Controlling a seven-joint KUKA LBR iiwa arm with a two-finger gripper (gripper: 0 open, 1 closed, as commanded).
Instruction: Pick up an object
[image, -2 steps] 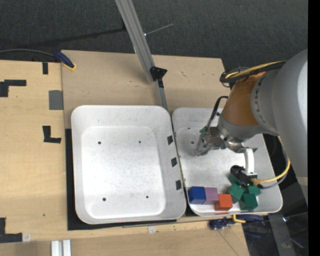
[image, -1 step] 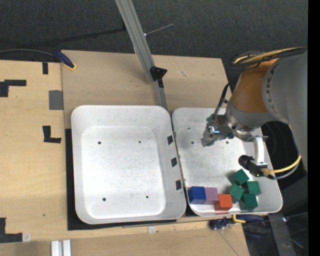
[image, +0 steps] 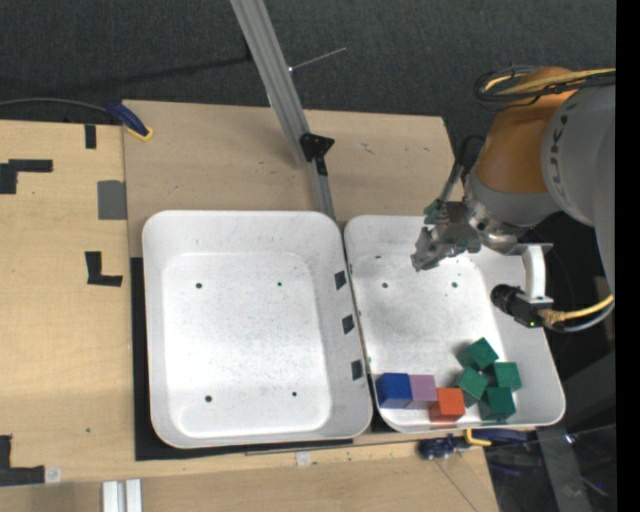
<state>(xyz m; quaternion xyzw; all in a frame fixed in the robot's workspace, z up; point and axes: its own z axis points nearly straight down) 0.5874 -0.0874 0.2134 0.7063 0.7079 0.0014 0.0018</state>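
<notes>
Small coloured blocks are what the task offers for picking, and they lie clustered in the near corner of the right-hand shallow white bin (image: 400, 300): a blue cube (image: 394, 388) touching a pale purple cube (image: 422, 387), an orange cube (image: 449, 403) just beside that, and a bunch of green blocks (image: 489, 376) piled against one another toward the bin's outer wall. They sit crowded together low in that corner, so any one of them has neighbours pressing on at least one side.

The two-finger gripper (image: 430, 252) hangs over the far part of the same bin, well apart from the blocks, with bare white floor under it. Nothing is between its fingers, as far as I can judge; how wide they stand cannot be told from this slanted view, since the tips blur into a dark clump. The left-hand white bin (image: 160, 260) sits alongside. Judging by this, the pick has not begun.
</notes>
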